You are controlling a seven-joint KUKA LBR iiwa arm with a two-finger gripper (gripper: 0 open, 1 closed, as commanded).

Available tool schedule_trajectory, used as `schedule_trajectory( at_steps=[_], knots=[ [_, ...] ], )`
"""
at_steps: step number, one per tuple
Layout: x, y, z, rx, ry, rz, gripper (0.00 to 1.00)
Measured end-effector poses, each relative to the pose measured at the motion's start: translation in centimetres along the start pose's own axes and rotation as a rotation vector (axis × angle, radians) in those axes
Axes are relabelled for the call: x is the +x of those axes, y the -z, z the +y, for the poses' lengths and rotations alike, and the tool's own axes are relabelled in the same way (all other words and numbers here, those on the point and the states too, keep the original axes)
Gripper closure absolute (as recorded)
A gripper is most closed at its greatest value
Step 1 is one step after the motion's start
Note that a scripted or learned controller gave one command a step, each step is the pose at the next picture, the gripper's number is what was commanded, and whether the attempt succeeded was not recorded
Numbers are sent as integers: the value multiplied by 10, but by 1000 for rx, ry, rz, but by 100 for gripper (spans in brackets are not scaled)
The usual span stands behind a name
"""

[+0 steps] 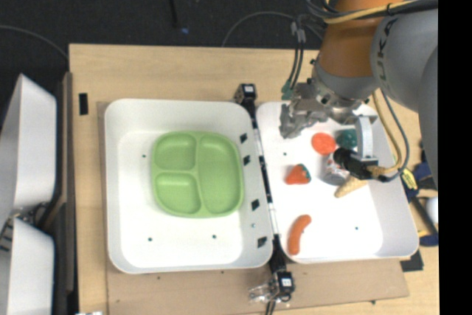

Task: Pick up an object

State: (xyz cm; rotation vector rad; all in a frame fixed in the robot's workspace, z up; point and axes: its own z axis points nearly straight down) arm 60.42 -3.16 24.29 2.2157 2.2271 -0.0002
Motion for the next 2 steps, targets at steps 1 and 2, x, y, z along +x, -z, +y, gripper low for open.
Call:
schedule_trajectory(
  at_steps=[1, 2],
  knots=[
    [51, -9, -22, 1, 0, 0, 100],
    [105, -5, -28, -1, 3, 2, 100]
  ],
)
